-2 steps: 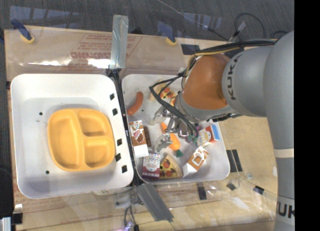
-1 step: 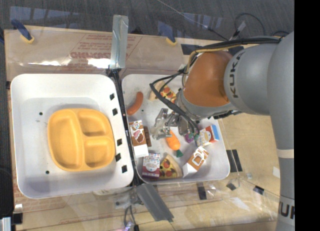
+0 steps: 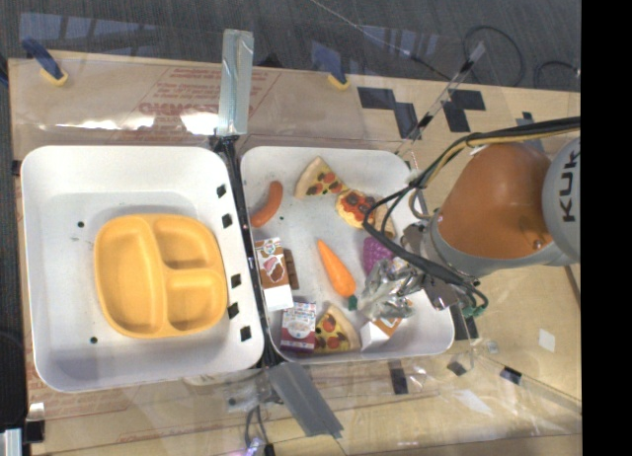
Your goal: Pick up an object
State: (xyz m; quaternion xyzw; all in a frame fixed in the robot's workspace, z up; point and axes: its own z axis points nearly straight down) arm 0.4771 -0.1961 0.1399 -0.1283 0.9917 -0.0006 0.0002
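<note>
The right bin [image 3: 286, 163] holds several toy foods: a sausage [image 3: 267, 203], a pizza slice [image 3: 319, 179], a yellow-red piece [image 3: 353, 206], a carrot [image 3: 336, 267], a chocolate bar packet [image 3: 274, 263], a small packet [image 3: 298, 328], another pizza slice [image 3: 338, 330] and a purple item [image 3: 376, 252]. My gripper [image 3: 390, 294] is low in the bin's right part, just right of the carrot and below the purple item, over a small orange-and-white piece [image 3: 385, 321]. Its metal parts blur together.
The left bin [image 3: 49, 178] holds a yellow divided tray [image 3: 158, 273]. The arm's orange band [image 3: 499, 202] hangs over the right bin's right rim. Cables loop near the wrist. Tape strips lie along the divider [image 3: 237, 89] between the bins.
</note>
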